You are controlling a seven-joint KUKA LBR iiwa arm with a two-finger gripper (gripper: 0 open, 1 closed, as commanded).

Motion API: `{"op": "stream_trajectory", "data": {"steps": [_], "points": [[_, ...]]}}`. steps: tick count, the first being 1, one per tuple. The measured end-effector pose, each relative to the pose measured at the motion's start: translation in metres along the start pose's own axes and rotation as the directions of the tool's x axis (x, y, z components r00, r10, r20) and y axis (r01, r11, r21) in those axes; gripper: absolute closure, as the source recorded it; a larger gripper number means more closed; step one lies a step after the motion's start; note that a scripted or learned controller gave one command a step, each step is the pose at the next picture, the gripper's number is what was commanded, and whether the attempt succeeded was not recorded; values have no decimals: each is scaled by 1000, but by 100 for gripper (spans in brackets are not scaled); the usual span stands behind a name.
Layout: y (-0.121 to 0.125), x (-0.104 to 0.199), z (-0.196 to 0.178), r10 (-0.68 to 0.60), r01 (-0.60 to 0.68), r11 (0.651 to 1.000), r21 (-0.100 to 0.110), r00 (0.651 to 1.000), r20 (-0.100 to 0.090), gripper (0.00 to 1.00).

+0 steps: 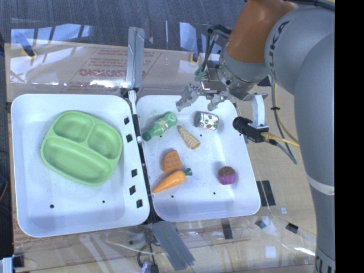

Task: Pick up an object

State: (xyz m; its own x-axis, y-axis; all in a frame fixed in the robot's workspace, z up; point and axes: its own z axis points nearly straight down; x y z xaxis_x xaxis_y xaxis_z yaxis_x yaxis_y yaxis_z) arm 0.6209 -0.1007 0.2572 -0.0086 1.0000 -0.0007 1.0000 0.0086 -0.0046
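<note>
- The task appeared barely begun: nothing was lifted, and every candidate object lay on the floor of the right bin (244,206).
- The tool (200,99) hung over the far part of the right bin with its two fingers spread apart and nothing between them, so it was released, not grasping.
- Taking the small can (207,120) as the landmark: the tool's fingertips stood just beyond and slightly left of it, apart from it as far as the slant view allowed me to judge.
- The green bottle (160,125) lay tilted to the left of the can, near the divider between the bins.
- The ice-cream cone (188,137) lay just left of and nearer the camera than the can, between it and the bottle.
- The waffle-like cookie (171,160) and the carrot (170,181) lay further toward the camera from the can, touching or nearly so.
- The purple cupcake (227,176) sat nearer the camera than the can, well apart from it.
- The green divided plate (82,147) rested in the left bin (28,209), far left of the can, untouched.
- Left to do, by my reading: choose an object, descend, close and lift; the can or the bottle seemed the nearest candidates.
</note>
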Motion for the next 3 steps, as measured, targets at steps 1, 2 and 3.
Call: {"op": "stream_trajectory", "data": {"steps": [1, 2, 3], "points": [[-33, -10, 113, -17, 17, 1000, 1, 1000, -1, 0], [-68, 6, 167, 10, -10, 1000, 0, 1000, -1, 0], [-67, 7, 157, 6, -6, 1000, 1, 1000, 0, 100]]}}
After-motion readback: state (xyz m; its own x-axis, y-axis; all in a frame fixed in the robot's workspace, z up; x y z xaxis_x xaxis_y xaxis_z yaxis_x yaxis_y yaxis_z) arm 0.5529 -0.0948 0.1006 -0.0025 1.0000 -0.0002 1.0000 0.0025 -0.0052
